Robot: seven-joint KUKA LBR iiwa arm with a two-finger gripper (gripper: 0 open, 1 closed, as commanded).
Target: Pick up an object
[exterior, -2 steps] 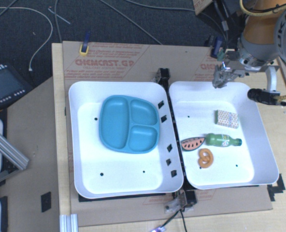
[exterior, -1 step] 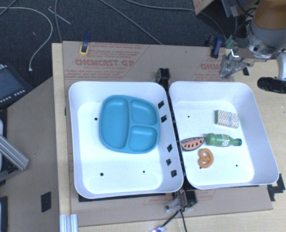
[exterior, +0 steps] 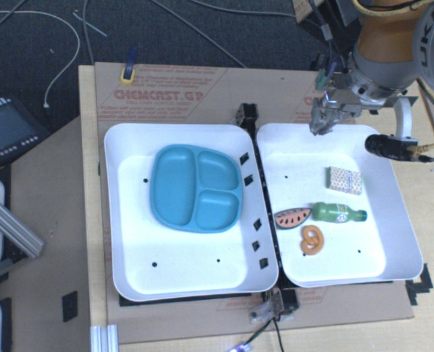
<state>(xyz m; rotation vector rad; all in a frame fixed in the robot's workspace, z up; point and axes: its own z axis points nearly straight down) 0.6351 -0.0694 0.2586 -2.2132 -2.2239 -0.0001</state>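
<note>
Plainly, the gripper (exterior: 324, 123) hangs over the far rim of the right bin (exterior: 393, 259), well apart from anything it could pick; whether its jaws are spread or pressed together cannot be told from this slant, and nothing is seen between them.

The candidates lie together in the right bin: a green bottle (exterior: 338, 213), a watermelon slice (exterior: 292, 217) touching its near end, a pretzel (exterior: 312, 239) just beside both, and a patterned sponge block (exterior: 344, 180) a little apart toward the far side. The cluster is probably the main risk: a descent aimed at the bottle may catch the slice too, or nudge the round bottle so it rolls aside. The flat slice and pretzel offer little height, so fingers may close on nothing or scrape the bin floor. The block looks the safest target.

The left bin (exterior: 129, 270) holds a blue divided plate (exterior: 196, 188). Both bins rest on a cardboard sheet (exterior: 195, 86) over the bench, with cables (exterior: 70, 20) trailing across dark flooring beyond and a small screen device (exterior: 8, 127) at the left.
</note>
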